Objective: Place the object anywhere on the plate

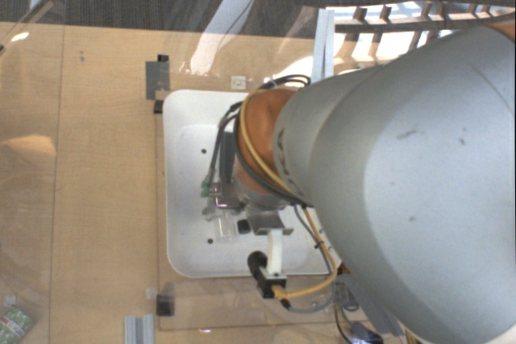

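**Arm Looms Over the Bin, Object Out of Sight**

Dark ribbed carpet up top, pale wooden desk (89, 173) below, and sweeping across it all is the big grey arm (403, 197), reaching in from the right and blotting out much of the bench. Beneath it, one white bin (185, 246) shows, its left and lower rims clear, with bare floor toward its left wall. The arm hangs low here, likely working down into the bin. The claw (222, 225) sits over the bin floor, and whether it's parted or pinched, I cannot tell. Object and plate? Hidden under the arm, if they're there at all.
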Controlling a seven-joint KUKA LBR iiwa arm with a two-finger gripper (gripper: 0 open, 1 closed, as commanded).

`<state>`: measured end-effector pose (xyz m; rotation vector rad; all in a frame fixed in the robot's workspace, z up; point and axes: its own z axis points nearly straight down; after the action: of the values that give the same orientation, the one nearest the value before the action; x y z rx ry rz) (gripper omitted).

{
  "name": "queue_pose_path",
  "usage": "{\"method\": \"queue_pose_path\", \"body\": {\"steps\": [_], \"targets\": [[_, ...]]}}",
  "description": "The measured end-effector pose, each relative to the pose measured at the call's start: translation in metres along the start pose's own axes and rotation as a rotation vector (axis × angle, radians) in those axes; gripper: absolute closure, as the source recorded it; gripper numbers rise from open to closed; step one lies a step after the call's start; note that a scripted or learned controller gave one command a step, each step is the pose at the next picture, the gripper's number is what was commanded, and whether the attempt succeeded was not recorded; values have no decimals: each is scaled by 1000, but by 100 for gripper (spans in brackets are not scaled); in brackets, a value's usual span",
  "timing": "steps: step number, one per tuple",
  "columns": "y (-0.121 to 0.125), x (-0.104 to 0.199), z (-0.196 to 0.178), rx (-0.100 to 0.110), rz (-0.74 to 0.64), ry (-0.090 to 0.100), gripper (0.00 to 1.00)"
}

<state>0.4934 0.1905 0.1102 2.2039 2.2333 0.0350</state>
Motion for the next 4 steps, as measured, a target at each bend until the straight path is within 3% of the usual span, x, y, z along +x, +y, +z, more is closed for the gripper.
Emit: {"method": "queue_pose_path", "body": {"steps": [1,2,3,4], "targets": [[73,32,23,9,-145,-7,100],[6,21,-87,14,78,-11,100],[-6,45,-24,19,-36,-12,100],[-4,46,-34,17,-39,-10,100]]}}
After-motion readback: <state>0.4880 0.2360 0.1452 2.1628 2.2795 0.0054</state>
